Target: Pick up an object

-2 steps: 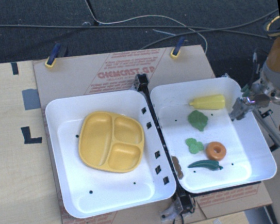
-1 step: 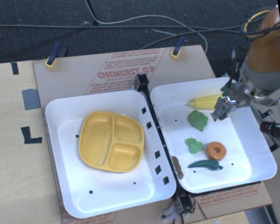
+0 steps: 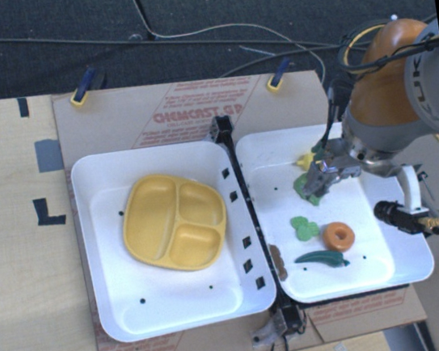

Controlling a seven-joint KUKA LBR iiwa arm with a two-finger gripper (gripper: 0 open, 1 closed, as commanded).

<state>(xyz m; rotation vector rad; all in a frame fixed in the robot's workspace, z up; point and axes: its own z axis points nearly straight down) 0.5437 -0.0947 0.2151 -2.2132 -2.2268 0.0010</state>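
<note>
A: From above the bench we see two shallow white bins side by side. The left bin [image 3: 100,254] holds a yellow divided plate [image 3: 174,221], lying flat and slightly turned. The grey arm [image 3: 391,96] with its orange band reaches in from the right over the right bin [image 3: 380,265].

B: And the gripper [image 3: 322,170]? We place it low over the upper middle of the right bin, directly above a dark green object [image 3: 311,187] whose edge shows just below and to the left of it. A small yellow piece [image 3: 307,160] peeks out at the gripper's upper left.

A: Is the green object being grasped?

B: We cannot tell. The wrist covers the spot, so we can't say whether the pincer is released or clenched, nor whether it touches the object.

A: The other items lie nearer the front of that bin, apart from the gripper: a light green leafy piece [image 3: 304,227], an orange ring [image 3: 339,236] just to its right, and a long dark green pepper [image 3: 322,259] below both.

B: Under the bins we note a cardboard sheet [image 3: 185,110] with red lettering, held by two yellow-and-blue clamps [image 3: 82,88] at its far edge.
</note>
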